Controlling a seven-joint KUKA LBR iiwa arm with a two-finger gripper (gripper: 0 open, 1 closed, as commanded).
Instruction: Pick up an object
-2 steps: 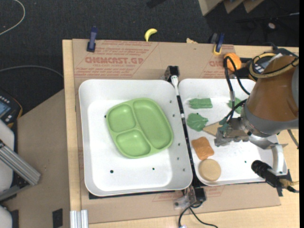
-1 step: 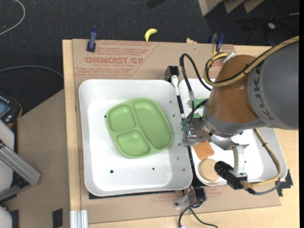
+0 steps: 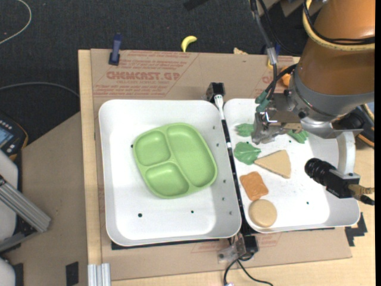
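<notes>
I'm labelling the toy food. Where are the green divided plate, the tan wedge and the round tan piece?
green divided plate (image 3: pixel 174 159), camera view, middle ridge.
tan wedge (image 3: pixel 275 162), camera view, centre of its top face.
round tan piece (image 3: pixel 262 213), camera view, centre.

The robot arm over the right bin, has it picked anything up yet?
Not yet, as far as I can see. The gripper is low among the green pieces in the right bin. Nothing is visibly lifted. Grasping and raising an item remain.
</notes>
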